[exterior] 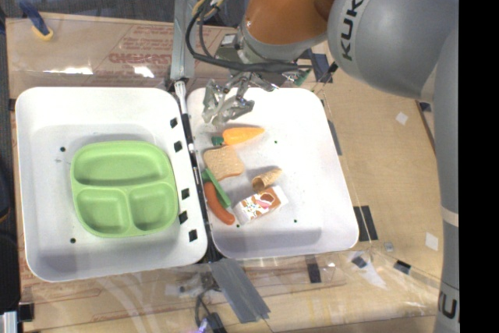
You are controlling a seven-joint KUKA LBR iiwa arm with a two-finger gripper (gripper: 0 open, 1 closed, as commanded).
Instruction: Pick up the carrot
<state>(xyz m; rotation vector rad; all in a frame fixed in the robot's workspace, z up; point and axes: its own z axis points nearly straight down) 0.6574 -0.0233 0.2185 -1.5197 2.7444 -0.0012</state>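
Observation:
The carrot (243, 135), orange with a small green stub at its left end, lies on its side in the back half of the right bin (327, 168). My gripper (224, 107) hangs just behind and slightly left of the carrot, near the bin's back left corner. Its metal fingers (211, 102) point down and stand open with nothing between them. The orange wrist band and grey arm rise above it to the right.
Just in front of the carrot lie a bread slice (224, 162), a small tan pastry (266, 179), a printed packet (260, 205) and a long red-orange vegetable with a green stem (219, 204). The left bin (39, 168) holds a green divided tray (123, 187).

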